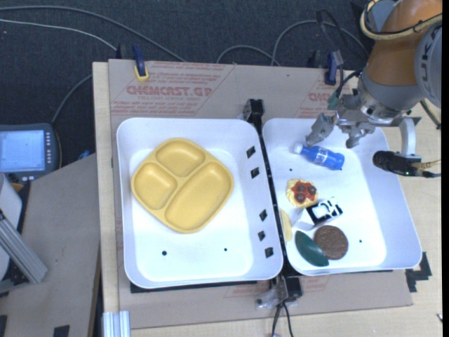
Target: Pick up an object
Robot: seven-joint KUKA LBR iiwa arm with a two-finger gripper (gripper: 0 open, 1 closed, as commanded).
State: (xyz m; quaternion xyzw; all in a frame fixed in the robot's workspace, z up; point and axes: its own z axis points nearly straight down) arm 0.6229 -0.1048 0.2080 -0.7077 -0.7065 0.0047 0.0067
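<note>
Pincer (339,130) over the right bin (393,209), fingers spread, nothing between them.

I see a blue bottle (323,156) lying just below the fingertips. Nearer the camera sit a pizza-like toy (302,192), a black-and-white item (325,211), a brown disc (331,242) and a green piece (309,250). The left bin (140,258) holds a yellow divided plate (182,184).

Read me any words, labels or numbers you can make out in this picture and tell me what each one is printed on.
"CHEMCAST GP" in red, on the brown protective sheet behind the left bin; the last letters are faint.
The same red print repeats behind the right bin, too blurred to read.
Small monitor at the left: screen too blurred to read.
Blue bottle: no legible label.
</note>
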